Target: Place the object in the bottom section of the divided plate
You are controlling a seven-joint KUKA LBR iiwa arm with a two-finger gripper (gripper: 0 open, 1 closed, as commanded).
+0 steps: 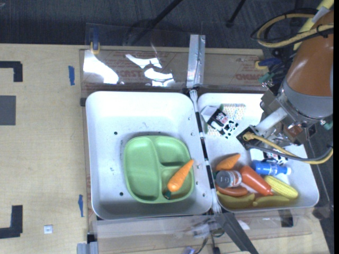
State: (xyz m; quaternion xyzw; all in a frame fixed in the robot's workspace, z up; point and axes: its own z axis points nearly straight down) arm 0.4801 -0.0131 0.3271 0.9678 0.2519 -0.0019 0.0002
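Note:
A green divided plate (pixel 140 168) sits in the left bin (pixel 103 142). A toy carrot (pixel 180 176) lies slanted in the plate's lower right section, green stem end down by the front rim, orange tip reaching over the right rim. My gripper (pixel 288 134) hangs over the right bin (pixel 313 197), well to the right of the plate and apart from the carrot. Nothing shows in its grasp from here.
The right bin holds an orange vegetable (pixel 229 161), a can with a grey lid (pixel 225 180), a red piece (pixel 254 180), a corn cob (pixel 280 187), a blue bottle (pixel 270 168) and a black-and-white packet (pixel 220 120). A divider wall separates the bins.

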